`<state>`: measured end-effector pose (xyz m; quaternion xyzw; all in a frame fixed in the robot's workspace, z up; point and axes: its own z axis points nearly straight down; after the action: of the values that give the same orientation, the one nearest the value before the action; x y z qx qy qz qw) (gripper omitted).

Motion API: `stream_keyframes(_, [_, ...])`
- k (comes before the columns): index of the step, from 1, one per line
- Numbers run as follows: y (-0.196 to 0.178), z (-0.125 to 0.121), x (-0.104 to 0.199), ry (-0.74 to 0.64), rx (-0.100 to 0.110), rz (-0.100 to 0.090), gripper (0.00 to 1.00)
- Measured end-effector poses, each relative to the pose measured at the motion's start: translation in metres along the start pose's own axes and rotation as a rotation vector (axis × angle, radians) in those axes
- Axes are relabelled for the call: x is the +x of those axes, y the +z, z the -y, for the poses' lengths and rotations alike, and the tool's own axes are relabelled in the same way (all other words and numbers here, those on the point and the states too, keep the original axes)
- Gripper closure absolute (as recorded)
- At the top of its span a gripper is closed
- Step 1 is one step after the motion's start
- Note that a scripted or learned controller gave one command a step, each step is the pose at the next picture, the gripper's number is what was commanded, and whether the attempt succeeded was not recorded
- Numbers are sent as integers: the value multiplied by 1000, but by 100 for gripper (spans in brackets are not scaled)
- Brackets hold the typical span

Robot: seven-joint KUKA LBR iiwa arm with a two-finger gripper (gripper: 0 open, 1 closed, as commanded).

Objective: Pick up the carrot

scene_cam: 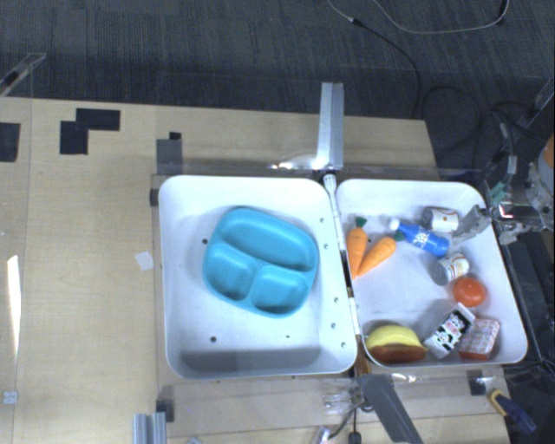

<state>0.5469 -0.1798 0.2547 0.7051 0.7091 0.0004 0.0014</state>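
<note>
Camera view shows two carrots (368, 250) touching by the right bin's (512, 342) left wall, near a blue bottle (422, 238). Gripper (486, 218) sits at the far rim, its grip state impossible to tell. A descent could likely catch the wall or nudge the neighbour.

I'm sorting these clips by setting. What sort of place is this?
Probably a robotics lab workcell: two white bins fixed side by side on a bench, toy food such as carrots in the right one, a blue divided plate in the left, loose cables on dark carpet.

No legible text, labels or numbers anywhere.
</note>
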Motion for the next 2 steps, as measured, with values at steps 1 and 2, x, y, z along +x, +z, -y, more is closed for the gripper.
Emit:
stream_keyframes(1, [-32, -3, 6, 25, -3, 0, 0])
stream_keyframes(2, [42, -42, 58, -76, 0, -1, 0])
